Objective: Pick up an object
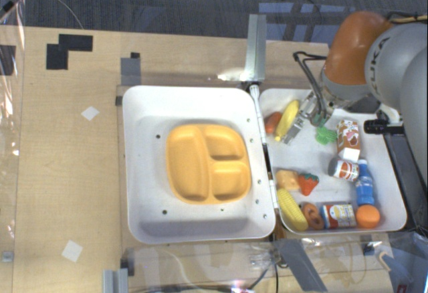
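The right white bin (399, 208) holds a jumble of toy foods. A yellow banana (287, 118) lies at its upper left, beside a red-orange piece (271, 124). My gripper (292, 133) hangs low over the bin, slanting down to the left right against the banana's right side. A small green piece (326, 135) lies just right of the gripper. The grey arm with its orange band (351, 51) reaches in from the upper right. Whether anything is held is unclear.
The left bin (137, 151) holds a yellow divided tray (207, 163). Elsewhere in the right bin lie a red-and-white box (348, 133), a small can (344, 169), a blue bottle (364, 190), an orange (368, 217), a lying can (338, 215), corn (291, 208) and a red fruit (307, 184).
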Robot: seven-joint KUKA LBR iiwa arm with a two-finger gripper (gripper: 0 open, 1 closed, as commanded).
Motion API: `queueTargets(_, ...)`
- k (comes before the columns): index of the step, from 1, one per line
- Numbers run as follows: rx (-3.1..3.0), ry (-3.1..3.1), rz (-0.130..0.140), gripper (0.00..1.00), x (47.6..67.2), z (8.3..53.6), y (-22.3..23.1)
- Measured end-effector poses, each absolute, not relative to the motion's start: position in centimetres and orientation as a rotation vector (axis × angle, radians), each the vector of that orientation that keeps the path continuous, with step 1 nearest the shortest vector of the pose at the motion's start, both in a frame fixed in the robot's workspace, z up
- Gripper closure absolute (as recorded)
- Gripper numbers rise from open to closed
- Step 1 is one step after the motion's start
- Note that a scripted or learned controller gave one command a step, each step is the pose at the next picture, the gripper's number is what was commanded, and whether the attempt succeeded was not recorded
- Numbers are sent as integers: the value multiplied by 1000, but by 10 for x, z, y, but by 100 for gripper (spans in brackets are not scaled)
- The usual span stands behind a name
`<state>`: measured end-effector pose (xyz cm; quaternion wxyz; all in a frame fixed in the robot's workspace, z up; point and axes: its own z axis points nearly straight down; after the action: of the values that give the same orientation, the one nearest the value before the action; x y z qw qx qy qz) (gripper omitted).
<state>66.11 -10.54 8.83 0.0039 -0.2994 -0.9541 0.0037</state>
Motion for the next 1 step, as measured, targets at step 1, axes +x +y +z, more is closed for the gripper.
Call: queueTargets(1, -785, -3053, -3, 0, 649, 88, -100)
